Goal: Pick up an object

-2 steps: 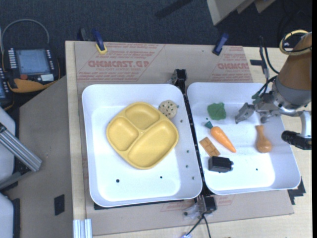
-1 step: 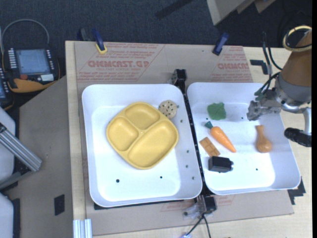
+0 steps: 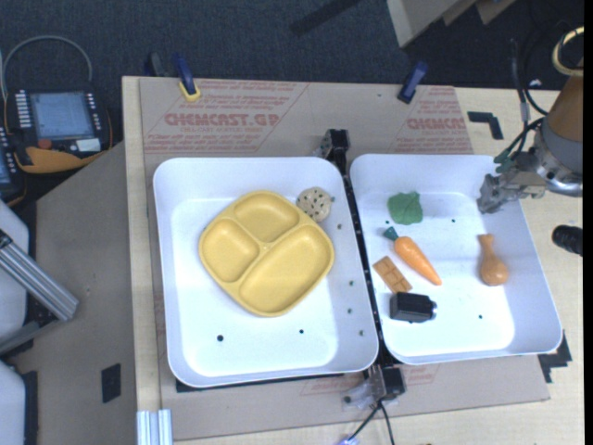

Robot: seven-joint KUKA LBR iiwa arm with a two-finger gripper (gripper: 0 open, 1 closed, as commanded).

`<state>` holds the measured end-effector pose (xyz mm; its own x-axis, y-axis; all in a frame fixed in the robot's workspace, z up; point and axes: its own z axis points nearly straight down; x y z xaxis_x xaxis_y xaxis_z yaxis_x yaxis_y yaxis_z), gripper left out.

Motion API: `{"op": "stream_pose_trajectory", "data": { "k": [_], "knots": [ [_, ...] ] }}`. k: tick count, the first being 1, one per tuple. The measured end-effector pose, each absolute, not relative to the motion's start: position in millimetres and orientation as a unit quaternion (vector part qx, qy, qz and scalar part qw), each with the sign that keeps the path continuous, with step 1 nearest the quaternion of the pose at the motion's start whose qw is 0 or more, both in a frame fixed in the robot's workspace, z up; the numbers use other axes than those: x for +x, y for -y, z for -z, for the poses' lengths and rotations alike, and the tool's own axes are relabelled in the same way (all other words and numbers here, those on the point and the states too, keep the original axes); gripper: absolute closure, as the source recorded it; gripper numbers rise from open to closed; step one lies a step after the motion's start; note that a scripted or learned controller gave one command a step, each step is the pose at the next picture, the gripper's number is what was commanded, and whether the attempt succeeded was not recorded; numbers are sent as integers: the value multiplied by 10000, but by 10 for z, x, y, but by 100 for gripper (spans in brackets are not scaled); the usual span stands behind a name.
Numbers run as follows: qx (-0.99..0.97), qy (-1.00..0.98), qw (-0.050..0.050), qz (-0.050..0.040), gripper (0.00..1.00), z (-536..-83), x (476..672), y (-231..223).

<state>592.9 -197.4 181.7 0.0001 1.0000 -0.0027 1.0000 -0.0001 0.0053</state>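
Hovering my gripper (image 3: pixel 491 196) over right bin (image 3: pixel 533 336), near its upper right rim. Cannot tell how gripper is set; nothing visibly grasped. Approach step, I'm judging. Tan pear-shaped toy (image 3: pixel 492 261) lying just below me, carrot (image 3: pixel 416 259) farther left. Next: centring over pear, descending straight.
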Motion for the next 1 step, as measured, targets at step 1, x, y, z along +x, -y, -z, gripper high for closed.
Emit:
{"op": "stream_pose_trajectory", "data": {
  "k": [1],
  "knots": [
    [7067, -7075, 37, -13, 100, -2435, 6006, 1980]
  ]
}}
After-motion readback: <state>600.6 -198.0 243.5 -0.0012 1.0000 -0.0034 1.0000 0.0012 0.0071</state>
